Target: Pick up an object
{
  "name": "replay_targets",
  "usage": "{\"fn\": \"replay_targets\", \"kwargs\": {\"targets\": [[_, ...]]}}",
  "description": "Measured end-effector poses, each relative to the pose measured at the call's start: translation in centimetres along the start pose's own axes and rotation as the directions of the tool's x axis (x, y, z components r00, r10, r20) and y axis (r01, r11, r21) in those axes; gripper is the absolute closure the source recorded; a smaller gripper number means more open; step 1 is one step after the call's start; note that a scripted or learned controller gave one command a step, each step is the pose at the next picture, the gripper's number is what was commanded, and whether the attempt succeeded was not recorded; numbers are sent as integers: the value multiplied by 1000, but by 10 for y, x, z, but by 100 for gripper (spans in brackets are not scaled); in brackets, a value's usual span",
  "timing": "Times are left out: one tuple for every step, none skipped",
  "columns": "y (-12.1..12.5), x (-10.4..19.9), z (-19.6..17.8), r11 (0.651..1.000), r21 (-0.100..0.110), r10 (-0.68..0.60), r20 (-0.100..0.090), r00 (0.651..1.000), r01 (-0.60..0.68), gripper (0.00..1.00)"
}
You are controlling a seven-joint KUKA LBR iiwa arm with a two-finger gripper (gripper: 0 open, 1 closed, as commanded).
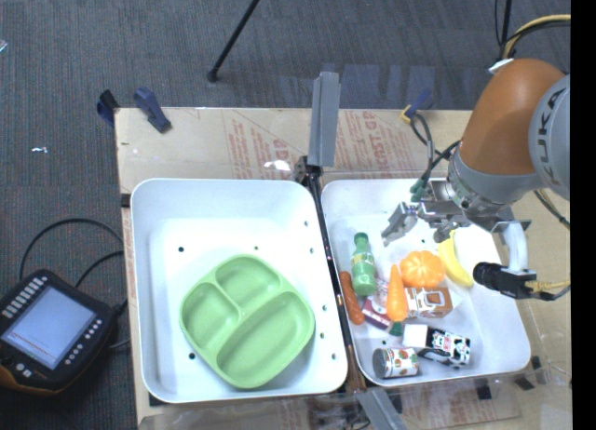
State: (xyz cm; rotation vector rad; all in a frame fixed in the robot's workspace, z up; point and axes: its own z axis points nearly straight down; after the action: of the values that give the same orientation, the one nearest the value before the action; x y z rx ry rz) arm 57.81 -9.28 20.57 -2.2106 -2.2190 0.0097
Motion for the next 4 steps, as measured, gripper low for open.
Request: {"fn": "replay_targets", "kwargs": {"targets": [[-23,-25,122,1000,-2,9,0,1000,-9,0],[-23,-25,123,1000,-2,9,0,1000,-9,0],[-24,-25,117,1000,7,13,-3,1000,-13,100],[-33,-37,92,998,-3,-66,0,998,66,100]]}}
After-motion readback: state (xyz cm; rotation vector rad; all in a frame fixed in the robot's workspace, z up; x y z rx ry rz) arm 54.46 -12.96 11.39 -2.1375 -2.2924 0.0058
